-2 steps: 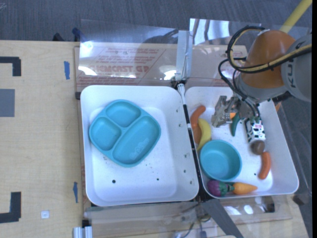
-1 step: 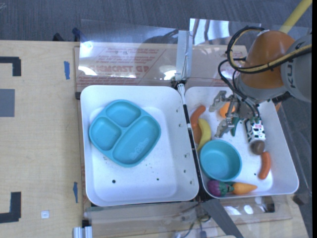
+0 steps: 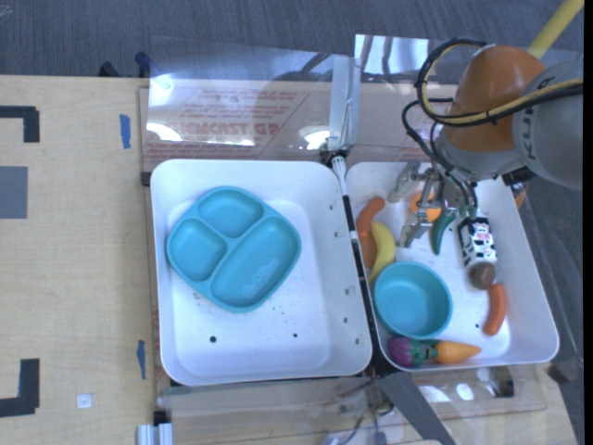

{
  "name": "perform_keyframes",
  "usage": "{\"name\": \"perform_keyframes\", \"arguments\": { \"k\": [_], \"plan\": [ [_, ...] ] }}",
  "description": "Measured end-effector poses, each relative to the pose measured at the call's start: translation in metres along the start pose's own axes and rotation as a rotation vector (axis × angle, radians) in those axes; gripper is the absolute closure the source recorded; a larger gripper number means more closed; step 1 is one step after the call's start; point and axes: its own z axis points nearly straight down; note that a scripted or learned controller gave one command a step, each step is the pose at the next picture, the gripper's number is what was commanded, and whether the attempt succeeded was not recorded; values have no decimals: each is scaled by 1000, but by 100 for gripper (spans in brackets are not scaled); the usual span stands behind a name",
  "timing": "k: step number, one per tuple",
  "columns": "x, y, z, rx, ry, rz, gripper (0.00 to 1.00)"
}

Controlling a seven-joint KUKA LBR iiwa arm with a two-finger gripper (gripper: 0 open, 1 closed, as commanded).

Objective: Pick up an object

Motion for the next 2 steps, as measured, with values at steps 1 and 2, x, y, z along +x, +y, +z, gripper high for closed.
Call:
{"name": "perform_keyframes", "arguments": {
  "k": [1,2],
  "plan": [
    [-5,1,-15,1,-20,-1,100],
    [15,27,-165,1,-21,18,100]
  ]
}}
